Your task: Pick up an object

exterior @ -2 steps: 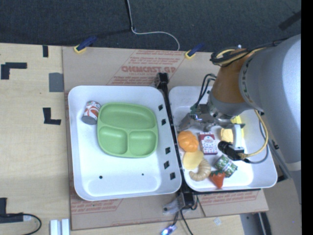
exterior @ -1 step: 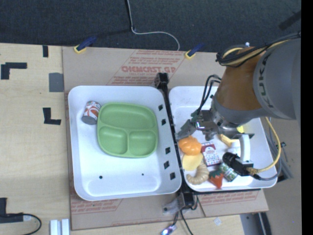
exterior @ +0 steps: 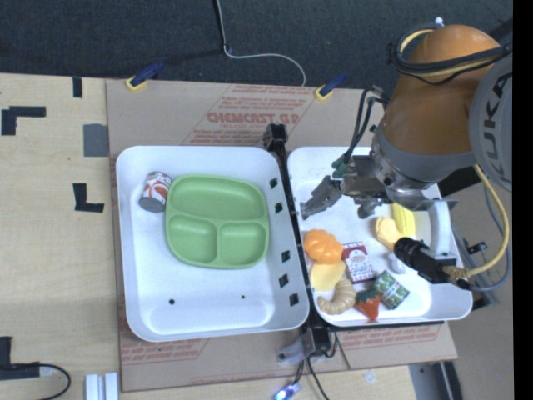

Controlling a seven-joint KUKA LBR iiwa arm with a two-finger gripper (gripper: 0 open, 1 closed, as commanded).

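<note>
Camera view: we look down at a slant on a worktop [exterior: 50, 223] bearing two white bins side by side.
Left bin [exterior: 137, 307]: we see a green divided plate [exterior: 218, 221] in the middle and a small can [exterior: 155, 192] lying just beside its left edge.
Right bin [exterior: 450, 307]: we see an orange toy [exterior: 321, 246], a yellow block [exterior: 326, 275], a red-and-white carton [exterior: 358, 263], a tan curved piece [exterior: 335, 298], a green packet [exterior: 390, 290] and a corn cob [exterior: 403, 217], clustered in the lower half.
Claw [exterior: 326, 197]: we see it over the right bin's upper left, its fingers spread apart, nothing between them, above the orange toy.
Arm [exterior: 437, 98]: it enters from the right.
</note>
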